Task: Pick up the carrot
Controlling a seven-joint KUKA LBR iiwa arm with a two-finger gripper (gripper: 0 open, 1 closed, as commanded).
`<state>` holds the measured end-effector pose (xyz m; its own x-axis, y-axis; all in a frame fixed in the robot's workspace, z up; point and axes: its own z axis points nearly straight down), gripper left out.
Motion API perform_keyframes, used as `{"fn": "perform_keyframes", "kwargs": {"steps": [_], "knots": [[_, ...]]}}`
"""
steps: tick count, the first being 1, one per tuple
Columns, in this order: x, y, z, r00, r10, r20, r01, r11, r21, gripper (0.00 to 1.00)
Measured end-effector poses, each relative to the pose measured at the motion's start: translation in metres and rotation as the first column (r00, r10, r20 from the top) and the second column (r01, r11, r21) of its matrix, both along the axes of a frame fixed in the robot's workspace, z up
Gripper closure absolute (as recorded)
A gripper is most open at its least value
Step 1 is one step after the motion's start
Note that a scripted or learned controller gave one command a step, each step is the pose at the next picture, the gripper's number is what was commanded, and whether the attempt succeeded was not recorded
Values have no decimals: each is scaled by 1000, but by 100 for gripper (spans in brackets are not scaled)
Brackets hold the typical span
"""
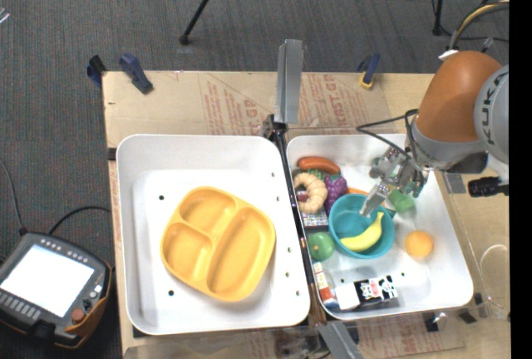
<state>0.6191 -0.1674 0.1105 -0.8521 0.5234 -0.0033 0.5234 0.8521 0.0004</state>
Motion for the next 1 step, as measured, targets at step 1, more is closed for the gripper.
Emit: {"fn": "perform_keyframes", "kwargs": {"steps": [1], "knots": [[-46, -12, -6, 881, 474, 2, -474, 881, -1, 0]]}}
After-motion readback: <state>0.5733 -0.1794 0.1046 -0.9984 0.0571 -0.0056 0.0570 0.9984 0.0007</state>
